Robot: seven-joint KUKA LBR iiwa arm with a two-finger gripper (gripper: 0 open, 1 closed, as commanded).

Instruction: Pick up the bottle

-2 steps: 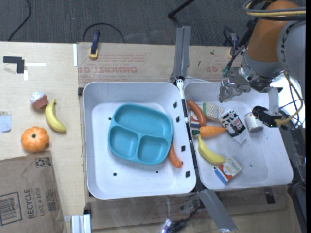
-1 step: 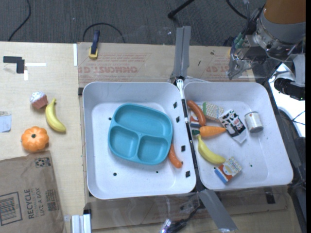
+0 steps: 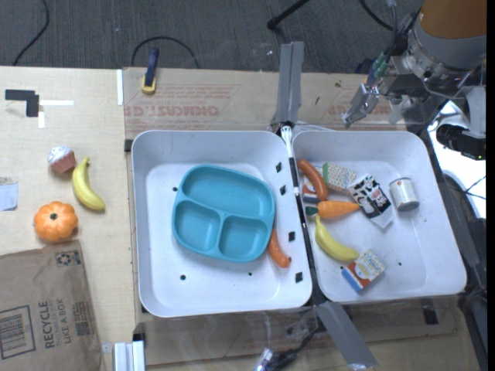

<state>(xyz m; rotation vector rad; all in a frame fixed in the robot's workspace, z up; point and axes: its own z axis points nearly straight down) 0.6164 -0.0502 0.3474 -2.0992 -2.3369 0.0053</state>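
1. Left bin (image 3: 155, 230): divided plate (image 3: 224, 213), sausage (image 3: 279, 250) at its right.
2. Right bin (image 3: 433, 230): carrot (image 3: 338, 208), banana (image 3: 334, 243), cartons, can (image 3: 403, 193).
3. Worktop (image 3: 46, 137), left of bins: cupcake (image 3: 61, 159), second banana (image 3: 86, 185), pumpkin (image 3: 56, 221).

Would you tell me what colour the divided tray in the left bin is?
Light blue; the divided tray shows plainly in the camera view.

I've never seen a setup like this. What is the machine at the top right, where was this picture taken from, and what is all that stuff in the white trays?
One camera looks down at a slant on a bench. The grey and orange robot arm reaches in from the right; its hand hangs above the right bin, with nothing seen in it. That bin holds toy food: a banana, a carrot, small cartons and a silver can. The left bin holds a blue divided plate. A toy pumpkin lies outside on the bench.
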